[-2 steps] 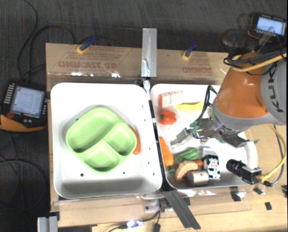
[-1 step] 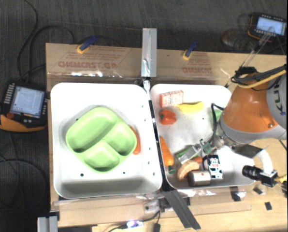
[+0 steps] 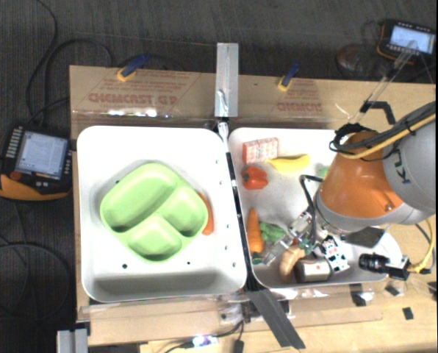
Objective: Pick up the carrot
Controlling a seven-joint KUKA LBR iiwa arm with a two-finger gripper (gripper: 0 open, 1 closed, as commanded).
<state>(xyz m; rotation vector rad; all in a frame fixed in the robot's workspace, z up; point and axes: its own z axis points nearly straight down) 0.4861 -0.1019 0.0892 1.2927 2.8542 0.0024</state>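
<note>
The carrot (image 3: 254, 231) is a small orange one with a green top, lying lengthwise near the left wall of the right bin (image 3: 318, 140). My gripper (image 3: 298, 235) hangs low over the front middle of that bin, just right of the carrot's green end and apart from the orange body. The grey arm with its orange band (image 3: 355, 186) reaches in from the right and covers much of the bin's right side. Nothing shows clearly between the gripper's tips.
Also in the right bin are a red pepper (image 3: 254, 176), a yellow banana (image 3: 289, 162), a red-and-white box (image 3: 261, 150), and a brown piece (image 3: 289, 264), a white block (image 3: 314, 271) and dice (image 3: 335, 255) at the front. The left bin (image 3: 94, 271) holds a green divided plate (image 3: 154, 210) with an orange sliver (image 3: 207, 218) at its right edge.
</note>
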